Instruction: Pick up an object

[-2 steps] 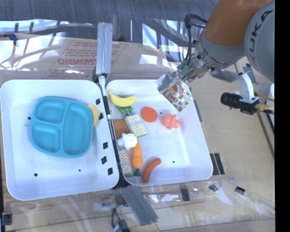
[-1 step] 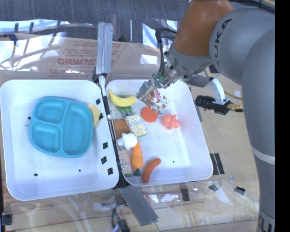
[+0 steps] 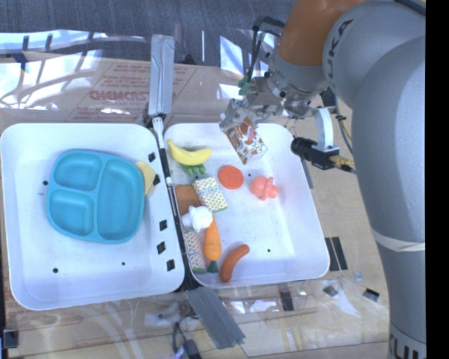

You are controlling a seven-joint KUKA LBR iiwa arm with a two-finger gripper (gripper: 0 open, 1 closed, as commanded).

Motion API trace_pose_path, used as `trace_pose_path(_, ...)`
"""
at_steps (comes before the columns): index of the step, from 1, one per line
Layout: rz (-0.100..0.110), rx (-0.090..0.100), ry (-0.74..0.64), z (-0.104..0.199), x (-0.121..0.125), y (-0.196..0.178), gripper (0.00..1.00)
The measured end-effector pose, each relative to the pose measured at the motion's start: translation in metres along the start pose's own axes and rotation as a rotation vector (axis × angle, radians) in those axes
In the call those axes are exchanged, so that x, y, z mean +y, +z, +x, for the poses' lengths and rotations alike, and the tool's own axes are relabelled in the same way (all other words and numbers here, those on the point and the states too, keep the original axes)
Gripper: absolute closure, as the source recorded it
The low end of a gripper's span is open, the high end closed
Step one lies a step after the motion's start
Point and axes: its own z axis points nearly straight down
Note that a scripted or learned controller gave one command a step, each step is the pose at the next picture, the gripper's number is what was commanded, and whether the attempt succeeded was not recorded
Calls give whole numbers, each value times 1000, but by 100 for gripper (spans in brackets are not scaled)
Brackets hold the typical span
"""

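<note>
White bins (image 3: 30,275), glossy carton (image 3: 244,136) gripped

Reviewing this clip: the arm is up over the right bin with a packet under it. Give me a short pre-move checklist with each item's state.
1. Packet sits below the gripper, above the right bin: ok.
2. Packet actually pinched between the fingers: cannot tell.
3. Packet apart from the banana and red disc: ok.
4. Blue divided plate lies flat in the left bin: ok.
5. Carrot and sausage lie near the right bin's front, away from the arm: ok.
</note>
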Motion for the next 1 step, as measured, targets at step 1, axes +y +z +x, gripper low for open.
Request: trace_pose_path(1,0,0,-1,0,0,0,0)
